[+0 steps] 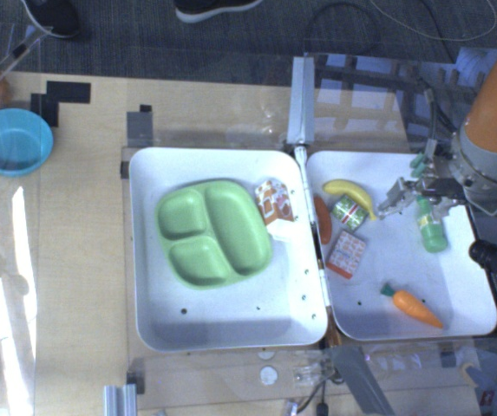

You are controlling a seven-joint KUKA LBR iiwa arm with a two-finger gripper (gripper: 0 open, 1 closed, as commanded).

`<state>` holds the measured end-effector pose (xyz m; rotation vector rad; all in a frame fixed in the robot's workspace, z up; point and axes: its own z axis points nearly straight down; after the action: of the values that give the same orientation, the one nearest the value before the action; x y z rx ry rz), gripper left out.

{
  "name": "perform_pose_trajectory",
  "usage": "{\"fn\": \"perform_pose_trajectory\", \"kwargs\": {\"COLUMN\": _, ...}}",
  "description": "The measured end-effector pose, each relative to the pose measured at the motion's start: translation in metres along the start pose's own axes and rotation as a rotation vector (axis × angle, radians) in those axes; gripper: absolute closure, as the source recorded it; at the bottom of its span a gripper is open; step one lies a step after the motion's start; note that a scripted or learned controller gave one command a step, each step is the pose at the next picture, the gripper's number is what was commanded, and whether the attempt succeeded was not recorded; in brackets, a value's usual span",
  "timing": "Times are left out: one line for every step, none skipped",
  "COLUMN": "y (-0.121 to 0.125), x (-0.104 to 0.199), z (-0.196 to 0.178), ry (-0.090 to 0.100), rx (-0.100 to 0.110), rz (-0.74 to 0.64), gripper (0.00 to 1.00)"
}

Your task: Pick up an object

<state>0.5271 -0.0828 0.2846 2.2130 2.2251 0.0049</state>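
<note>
My gripper (417, 199) hangs open over the right part of the right bin (482, 319), below the orange band of the arm. A green bottle (433, 230) lies just under it, its top end between the spread fingers, not lifted. To the left lie a yellow banana (349, 191), a green can (349, 211), a red sausage (323, 218) and a small printed carton (347, 254). A carrot (412, 306) rests near the bin's front.
The left bin (157, 319) holds a green divided plate (212, 232) and a small snack packet (272, 200). A blue bowl (12, 140) stands on the bench at the far left. A metal rail (299, 102) rises between the bins at the back.
</note>
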Motion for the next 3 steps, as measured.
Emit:
{"fn": "perform_pose_trajectory", "kwargs": {"y": 0.075, "x": -0.006, "z": 0.146, "ry": 0.001, "rx": 0.003, "rz": 0.065, "gripper": 0.0}}
{"fn": "perform_pose_trajectory", "kwargs": {"y": 0.101, "x": -0.027, "z": 0.197, "ry": 0.0, "rx": -0.004, "rz": 0.032, "gripper": 0.0}}
{"fn": "perform_pose_trajectory", "kwargs": {"y": 0.104, "x": -0.025, "z": 0.184, "ry": 0.001, "rx": -0.011, "rz": 0.031, "gripper": 1.0}}
